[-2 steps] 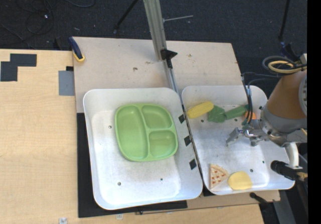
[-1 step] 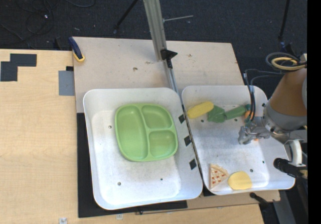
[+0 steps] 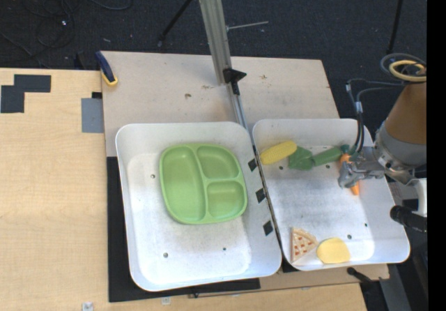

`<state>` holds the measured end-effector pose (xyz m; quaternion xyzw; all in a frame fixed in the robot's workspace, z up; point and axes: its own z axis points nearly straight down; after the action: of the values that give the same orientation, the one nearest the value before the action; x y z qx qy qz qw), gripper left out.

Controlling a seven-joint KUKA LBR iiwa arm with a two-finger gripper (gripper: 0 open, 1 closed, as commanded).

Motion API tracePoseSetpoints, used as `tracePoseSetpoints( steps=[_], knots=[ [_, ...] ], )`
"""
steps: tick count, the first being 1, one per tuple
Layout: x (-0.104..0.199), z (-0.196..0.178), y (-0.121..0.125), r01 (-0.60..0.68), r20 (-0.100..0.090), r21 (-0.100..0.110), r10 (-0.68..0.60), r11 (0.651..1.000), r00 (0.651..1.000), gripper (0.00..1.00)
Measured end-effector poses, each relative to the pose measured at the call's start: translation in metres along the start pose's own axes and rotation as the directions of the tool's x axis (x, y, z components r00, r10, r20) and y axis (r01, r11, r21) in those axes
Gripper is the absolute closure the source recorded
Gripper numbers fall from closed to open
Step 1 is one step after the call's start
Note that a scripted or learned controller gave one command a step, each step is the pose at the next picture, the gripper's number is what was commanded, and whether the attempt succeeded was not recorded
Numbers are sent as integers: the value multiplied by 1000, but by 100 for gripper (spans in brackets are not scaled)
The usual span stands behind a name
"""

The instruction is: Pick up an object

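My gripper (image 3: 348, 176) hangs low over the right edge of the right bin (image 3: 327, 222), below the arm's orange band (image 3: 408, 111). A small orange piece (image 3: 355, 189) shows just under the gripper, and I cannot tell whether it is held. Just left of the gripper lies a green toy vegetable (image 3: 313, 158) with an orange tip (image 3: 344, 157). A yellow toy (image 3: 278, 152) lies beside it at the bin's back left. A pizza slice (image 3: 301, 244) and a round yellow toy (image 3: 333, 251) sit at the bin's front.
The left bin (image 3: 139, 233) holds a green divided plate (image 3: 203, 183). A metal post (image 3: 216, 31) rises behind the bins. Black clips (image 3: 259, 194) mark the wall where the two bins meet. Wooden board lies to the left.
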<state>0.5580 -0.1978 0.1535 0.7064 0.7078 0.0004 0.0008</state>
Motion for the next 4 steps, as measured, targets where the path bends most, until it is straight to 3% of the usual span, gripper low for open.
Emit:
tracePoseSetpoints(
  steps=[1, 2, 4],
  knots=[
    [-7, -44, 0, -1, 1, -1, 1, 1000, 1000, 100],
    [-8, -63, 1, 0, 0, 1, 0, 1000, 1000, 100],
    [113, -56, 25, 5, -4, 5, -5, 1000, 1000, 100]
  ],
)
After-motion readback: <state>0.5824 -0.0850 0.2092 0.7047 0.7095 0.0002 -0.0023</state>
